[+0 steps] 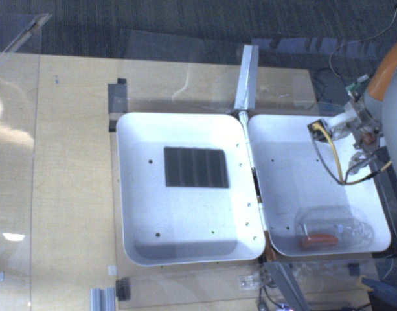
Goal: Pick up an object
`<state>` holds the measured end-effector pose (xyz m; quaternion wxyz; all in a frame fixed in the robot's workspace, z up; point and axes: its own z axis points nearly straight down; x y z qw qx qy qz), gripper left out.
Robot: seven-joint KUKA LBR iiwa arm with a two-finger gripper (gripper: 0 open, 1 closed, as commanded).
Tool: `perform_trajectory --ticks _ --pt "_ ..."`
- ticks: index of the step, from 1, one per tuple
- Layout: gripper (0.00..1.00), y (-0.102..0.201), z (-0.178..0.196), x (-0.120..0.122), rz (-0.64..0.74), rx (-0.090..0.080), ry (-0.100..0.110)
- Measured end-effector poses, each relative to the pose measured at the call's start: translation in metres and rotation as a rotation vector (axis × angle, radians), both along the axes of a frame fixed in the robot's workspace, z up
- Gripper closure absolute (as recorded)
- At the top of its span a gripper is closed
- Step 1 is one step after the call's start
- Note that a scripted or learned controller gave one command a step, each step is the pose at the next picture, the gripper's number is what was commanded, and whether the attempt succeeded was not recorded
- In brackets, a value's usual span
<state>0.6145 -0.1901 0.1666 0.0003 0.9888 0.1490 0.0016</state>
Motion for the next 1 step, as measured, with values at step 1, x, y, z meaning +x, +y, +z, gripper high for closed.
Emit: perform_trajectory --ticks 1 --pt "0.0 0.0492 0.1226 -0.006 0.102 -0.001 -0.002"
